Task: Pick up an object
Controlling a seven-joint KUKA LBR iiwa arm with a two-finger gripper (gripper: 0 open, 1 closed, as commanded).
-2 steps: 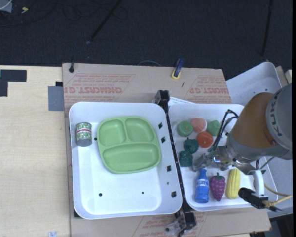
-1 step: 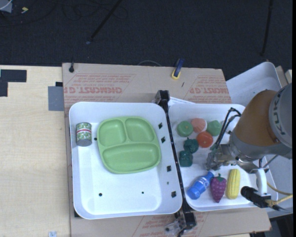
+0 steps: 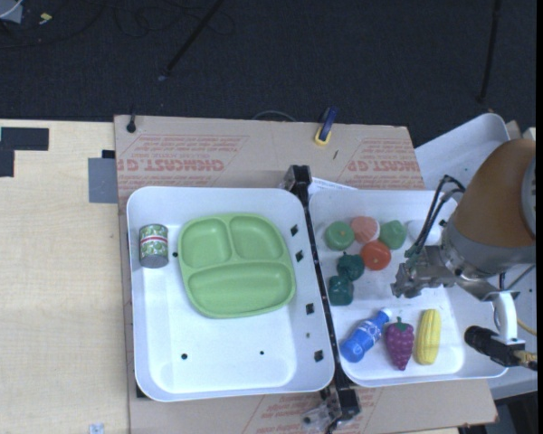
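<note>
The right bin [image 3: 462, 362] holds several toy foods: a green round fruit [image 3: 338, 235], a pale red fruit [image 3: 366, 228], a green fruit [image 3: 394, 233], an orange-red tomato [image 3: 376, 255], two dark green peppers [image 3: 349, 266] [image 3: 340, 289], a blue bottle [image 3: 364, 334], purple grapes [image 3: 399, 343] and a yellow corn cob [image 3: 427, 335]. My gripper [image 3: 409, 283] hangs low over the right bin, just right of the tomato and above the grapes and corn. Nothing shows between its fingers.
The left bin [image 3: 154, 351] holds a green divided plate [image 3: 236, 265] and a small green-labelled can [image 3: 153, 244] at its left wall. A black divider [image 3: 312, 269] separates the bins. The arm's orange band [image 3: 498, 197] looms over the right bin's right side.
</note>
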